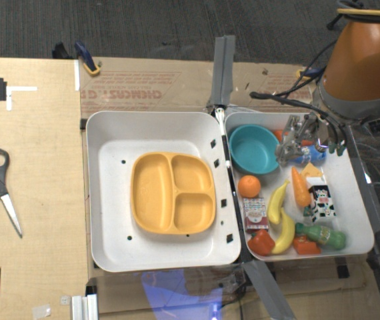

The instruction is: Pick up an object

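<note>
My gripper [295, 145] hangs over the back part of the right bin [362, 199], just right of a teal bowl [253, 148]. A small blue object [313, 155] lies right beneath it, partly hidden; whether they touch I cannot tell. Nothing is visibly held. In front of the gripper lie a carrot [300, 188], a yellow-and-white piece [313, 171] and a cow-patterned carton [321, 205]. An orange [249, 186], a banana [282, 219], a pink carton [255, 213], a green bottle [325, 235] and red items [261, 243] crowd the bin's front.
The left bin [103, 199] holds a yellow divided plate [173, 193]. The arm's orange band [360, 55] looms at the upper right with cables below it. Scissors [0, 185] lie on the wooden bench at far left. A grey divider bar [223, 72] stands behind the bins.
</note>
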Robot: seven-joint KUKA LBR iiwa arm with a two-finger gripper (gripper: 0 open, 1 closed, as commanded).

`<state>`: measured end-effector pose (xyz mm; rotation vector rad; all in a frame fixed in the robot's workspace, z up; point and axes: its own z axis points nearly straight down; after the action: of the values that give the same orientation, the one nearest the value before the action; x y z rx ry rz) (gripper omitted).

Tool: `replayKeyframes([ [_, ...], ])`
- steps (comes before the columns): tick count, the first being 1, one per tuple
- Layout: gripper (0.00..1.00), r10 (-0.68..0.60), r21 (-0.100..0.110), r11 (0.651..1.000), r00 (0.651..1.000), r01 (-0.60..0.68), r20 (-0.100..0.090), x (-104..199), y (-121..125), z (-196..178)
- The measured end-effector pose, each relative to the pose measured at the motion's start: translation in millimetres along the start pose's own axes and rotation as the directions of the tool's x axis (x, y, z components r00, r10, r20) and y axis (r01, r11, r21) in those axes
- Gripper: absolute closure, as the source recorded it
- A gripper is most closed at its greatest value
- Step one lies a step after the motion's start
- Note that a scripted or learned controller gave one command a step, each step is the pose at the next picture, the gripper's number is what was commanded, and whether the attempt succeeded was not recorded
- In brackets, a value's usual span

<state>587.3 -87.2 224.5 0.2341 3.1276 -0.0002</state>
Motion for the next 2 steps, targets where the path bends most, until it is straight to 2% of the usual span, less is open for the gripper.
replayKeyframes([
  [1,1.00,-0.106,0.000,0.994,0.994,0.106,0.000,-56.4,12.0,32.3],
  [2,1.00,0.027,0.000,1.000,1.000,-0.027,-0.003,35.7,12.0,32.3],
])
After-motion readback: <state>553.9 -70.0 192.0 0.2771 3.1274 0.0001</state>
